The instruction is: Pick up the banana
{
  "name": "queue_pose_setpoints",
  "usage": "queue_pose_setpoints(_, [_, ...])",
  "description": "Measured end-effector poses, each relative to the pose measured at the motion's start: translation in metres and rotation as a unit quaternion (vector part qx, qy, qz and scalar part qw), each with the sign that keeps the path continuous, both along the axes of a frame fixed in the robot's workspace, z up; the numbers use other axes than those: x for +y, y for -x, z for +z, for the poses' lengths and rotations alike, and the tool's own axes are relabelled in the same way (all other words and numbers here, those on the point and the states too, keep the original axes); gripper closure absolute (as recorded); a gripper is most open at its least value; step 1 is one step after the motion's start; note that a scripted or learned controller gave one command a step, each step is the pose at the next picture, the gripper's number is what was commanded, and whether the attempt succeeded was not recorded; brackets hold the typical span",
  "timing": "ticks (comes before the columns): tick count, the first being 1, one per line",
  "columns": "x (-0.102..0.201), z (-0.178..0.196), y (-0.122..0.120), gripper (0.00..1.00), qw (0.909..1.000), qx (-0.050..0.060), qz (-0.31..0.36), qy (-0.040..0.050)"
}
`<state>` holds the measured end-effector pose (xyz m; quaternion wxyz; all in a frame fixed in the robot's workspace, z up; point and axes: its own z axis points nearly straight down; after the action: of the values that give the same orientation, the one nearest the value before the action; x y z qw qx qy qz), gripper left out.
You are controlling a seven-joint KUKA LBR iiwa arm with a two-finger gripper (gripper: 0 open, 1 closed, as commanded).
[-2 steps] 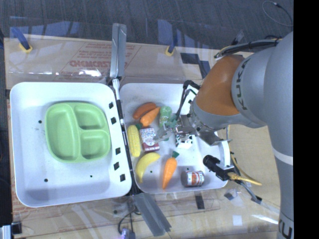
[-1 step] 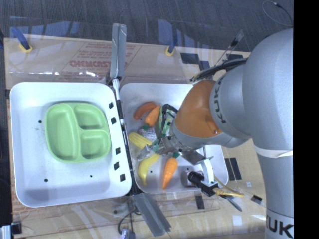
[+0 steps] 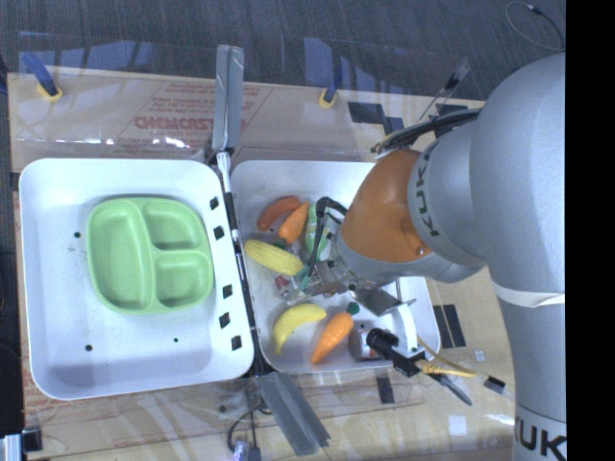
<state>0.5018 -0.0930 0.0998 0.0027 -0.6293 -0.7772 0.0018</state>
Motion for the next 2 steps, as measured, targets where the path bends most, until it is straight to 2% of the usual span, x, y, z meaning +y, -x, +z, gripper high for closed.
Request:
queue_pose_setpoints(1, [-0.008, -0.008, -0.059, 1.00, 0.9990, -0.002, -0.045, 0.0004])
queue_pose_setpoints(2, [0.023, 0.092, -0.107, 1.00, 0.9780, -0.002, -0.209, 0.0009])
